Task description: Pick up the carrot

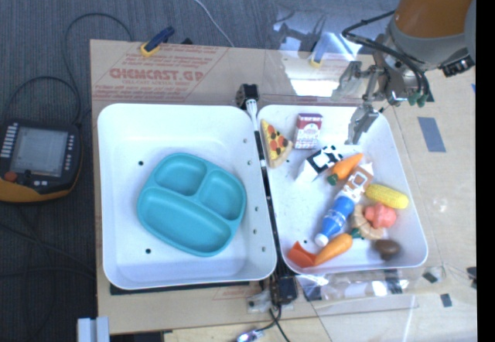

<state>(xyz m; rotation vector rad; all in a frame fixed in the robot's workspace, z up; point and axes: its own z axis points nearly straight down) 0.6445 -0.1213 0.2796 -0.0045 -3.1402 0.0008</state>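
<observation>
An orange carrot (346, 165) with a green top lies in the right bin (404, 153), tilted, next to a black-and-white item (325, 156). A second orange carrot-like piece (334, 247) lies near the bin's front wall. My gripper (360, 128) hangs over the back of the right bin, a little above and behind the first carrot. It is open, and nothing is between its fingers.
The right bin also holds a pizza slice (274, 139), a red-and-white carton (308, 130), a blue bottle (336, 218), yellow corn (387, 195), a pink item (379, 215), a brown item (388, 249) and a red piece (300, 257). A teal divided plate (192, 203) sits in the left bin (124, 139).
</observation>
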